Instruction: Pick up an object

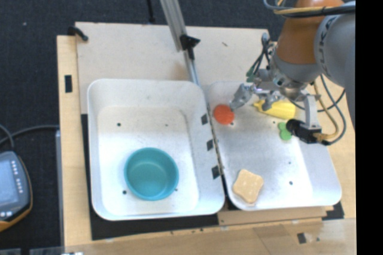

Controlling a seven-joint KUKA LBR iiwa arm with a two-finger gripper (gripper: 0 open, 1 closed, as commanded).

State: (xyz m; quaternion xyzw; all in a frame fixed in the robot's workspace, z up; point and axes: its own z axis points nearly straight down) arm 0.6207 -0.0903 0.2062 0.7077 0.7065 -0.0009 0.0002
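A small, round orange-red object [224, 114] is seen at ten o'clock in the right bin [311, 185]. The gripper [242, 96], seemingly open and holding nothing, is poised just beside it at one o'clock.

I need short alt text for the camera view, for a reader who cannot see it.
A grey arm's tool hangs over the right bin, near an orange ball, a yellow object and a tan block. The left bin holds a teal bowl.
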